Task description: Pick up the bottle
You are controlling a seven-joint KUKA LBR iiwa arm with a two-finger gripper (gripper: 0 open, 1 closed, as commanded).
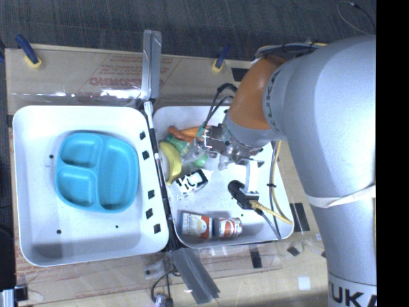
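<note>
Bottle apparently in right bin

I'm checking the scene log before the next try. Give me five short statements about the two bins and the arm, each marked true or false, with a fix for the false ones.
1. The blue divided plate lies in the left bin. True.
2. The bottle stands upright in the left bin. False: it lies on its side near the front wall of the right bin.
3. The banana lies in the right bin, near the wall it shares with the left bin. True.
4. The tool hangs over the blue divided plate. False: it is over the right bin, by the banana.
5. The arm's orange band is above the right bin. True.
</note>
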